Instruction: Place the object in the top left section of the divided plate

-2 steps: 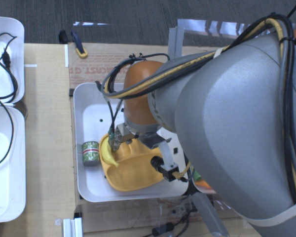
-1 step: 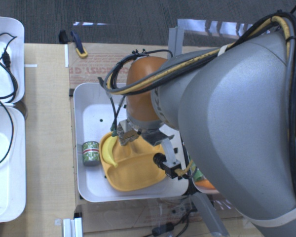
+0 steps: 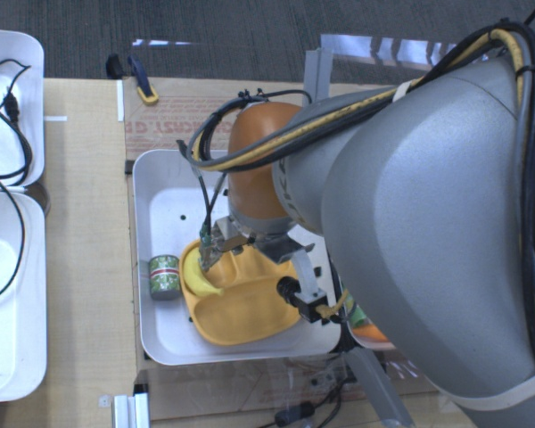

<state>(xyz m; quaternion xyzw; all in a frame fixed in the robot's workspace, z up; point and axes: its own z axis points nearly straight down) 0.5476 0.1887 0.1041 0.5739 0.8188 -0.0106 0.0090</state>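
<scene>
End effector low over the yellow divided plate, at its far edge. Wrist body hides the tips, so whether it carries anything cannot be told. The object to be placed cannot be picked out with certainty. A yellow curved piece, maybe a banana, lies at the plate's left rim, just under the wrist.

Small green-labelled can stands just left of the plate, close to touching, inside the white bin.

Risks, judged: a release here could land on a divider or the wrong section; the wrist could nudge the plate into the can; dangling cables could snag.

Writing: faint reversed red lettering on the counter beyond the bin, unreadable. Can label too small to read.
</scene>
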